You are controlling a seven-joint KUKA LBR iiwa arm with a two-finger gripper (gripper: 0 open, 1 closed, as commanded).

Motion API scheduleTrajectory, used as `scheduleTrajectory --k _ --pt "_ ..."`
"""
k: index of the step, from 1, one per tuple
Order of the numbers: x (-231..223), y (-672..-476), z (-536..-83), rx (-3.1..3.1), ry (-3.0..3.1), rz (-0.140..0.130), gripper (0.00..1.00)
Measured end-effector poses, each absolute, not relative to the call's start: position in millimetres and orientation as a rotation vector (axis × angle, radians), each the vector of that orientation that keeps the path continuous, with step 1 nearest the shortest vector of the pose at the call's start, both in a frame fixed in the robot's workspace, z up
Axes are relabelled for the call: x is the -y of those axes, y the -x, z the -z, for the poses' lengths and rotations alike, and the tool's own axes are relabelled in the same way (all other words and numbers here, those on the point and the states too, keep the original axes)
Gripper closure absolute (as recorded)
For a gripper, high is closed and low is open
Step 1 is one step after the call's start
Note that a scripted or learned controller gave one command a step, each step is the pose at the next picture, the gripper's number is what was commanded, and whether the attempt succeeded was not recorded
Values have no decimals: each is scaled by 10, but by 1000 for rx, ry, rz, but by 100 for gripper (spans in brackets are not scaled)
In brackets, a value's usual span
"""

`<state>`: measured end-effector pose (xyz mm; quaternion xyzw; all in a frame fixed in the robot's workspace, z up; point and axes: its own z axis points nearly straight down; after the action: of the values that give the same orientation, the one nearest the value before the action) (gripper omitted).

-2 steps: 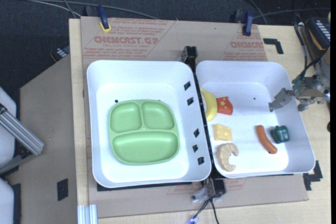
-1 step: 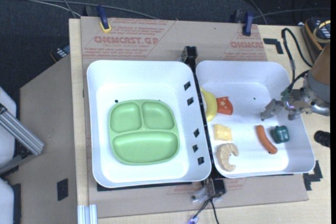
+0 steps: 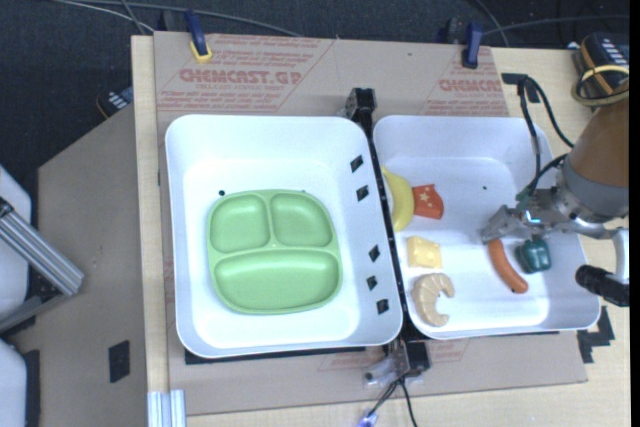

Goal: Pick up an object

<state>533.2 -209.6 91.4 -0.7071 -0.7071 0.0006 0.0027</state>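
I have the gripper (image 3: 520, 233) low in the right bin (image 3: 470, 140), at the right of the frame, just above the toy hot dog (image 3: 508, 267), which lies slanted near the bin's lower right with a teal piece (image 3: 536, 255) touching it. Whether the jaws are open or closed I cannot tell from here. I'd centre over the sausage's middle, turn the jaws across its width, and keep clear of the teal piece. The croissant (image 3: 433, 298) and cheese (image 3: 424, 252) sit further left.

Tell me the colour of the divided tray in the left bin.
Light green; the divided tray shows clearly in the camera view, lying in the left bin.
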Motion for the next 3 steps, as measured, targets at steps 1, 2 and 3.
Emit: scheduleTrajectory --k 1,2,3 --pt "2102 -5344 -1052 2221 2221 2 100" --pt "2085 -5317 -1687 2226 2225 4 100" --pt "2004 -5272 -2243 2228 2224 5 100"
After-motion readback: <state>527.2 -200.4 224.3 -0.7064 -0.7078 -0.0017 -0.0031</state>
